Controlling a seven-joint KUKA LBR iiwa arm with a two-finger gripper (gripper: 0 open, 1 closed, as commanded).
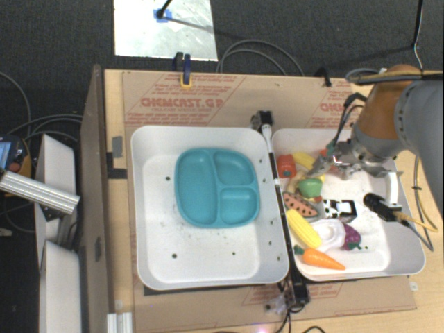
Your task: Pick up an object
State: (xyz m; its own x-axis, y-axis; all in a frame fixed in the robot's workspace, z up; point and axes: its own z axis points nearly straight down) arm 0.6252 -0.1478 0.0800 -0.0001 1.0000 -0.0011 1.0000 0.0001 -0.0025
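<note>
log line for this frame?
gripper: low over right white bin | near: green toy vegetable | left white bin: teal divided plate

Illumination is even and moderately bright, from overhead. The two white bins [146, 207] render bright without clipping. The metal sheet [165, 19] beyond the bench's far edge shows mottled glare. Shadows are soft and short; a faint one lies under the teal tray [216, 187]. The dark floor at the far left corner stays underexposed. Focus is moderate overall; small items in the right bin appear slightly soft and grainy.
</note>
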